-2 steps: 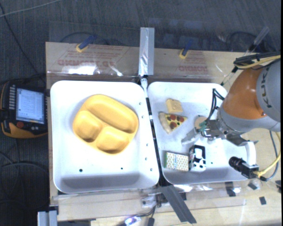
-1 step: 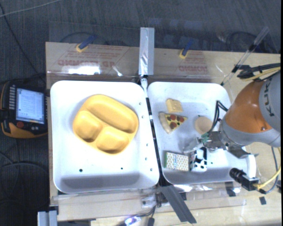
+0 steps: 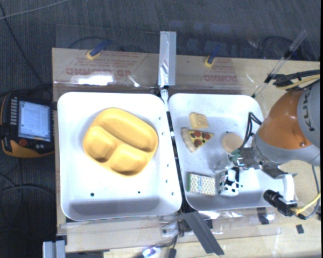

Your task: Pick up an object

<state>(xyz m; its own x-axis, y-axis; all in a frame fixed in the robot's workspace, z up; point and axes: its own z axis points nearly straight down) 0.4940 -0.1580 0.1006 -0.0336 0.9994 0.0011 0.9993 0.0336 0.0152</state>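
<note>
The arm reaches in from the right, its orange band (image 3: 282,123) above the grey wrist, and the end effector (image 3: 232,168) is low over the right bin (image 3: 242,102), in that bin's lower right part. Whether its fingers are apart or together cannot be told from this slanted view, since the wrist body covers most of them. Directly below the end effector, and seemingly touching or just beside it, stands a small black-and-white object (image 3: 231,185) that looks like a toy cow, though it is too small to be certain. Just to its left lies a flat green-patterned rectangular piece (image 3: 201,184), near the bin's front wall. Higher in the same bin sit a toy pizza slice (image 3: 196,138) with red spots, a tan bread-like piece (image 3: 198,120) just above it, and a round tan disc (image 3: 232,141) to the right, near the wrist. The left bin (image 3: 70,198) holds one large yellow lumpy object (image 3: 120,140), shaped like a cushion with three lobes, resting near the bin's middle and well apart from the walls. Both bins stand side by side on the table (image 3: 70,69), touching along a central seam. To the left of the table, on the dark floor, lies a handheld control pendant (image 3: 29,123) with a lit screen.
</note>
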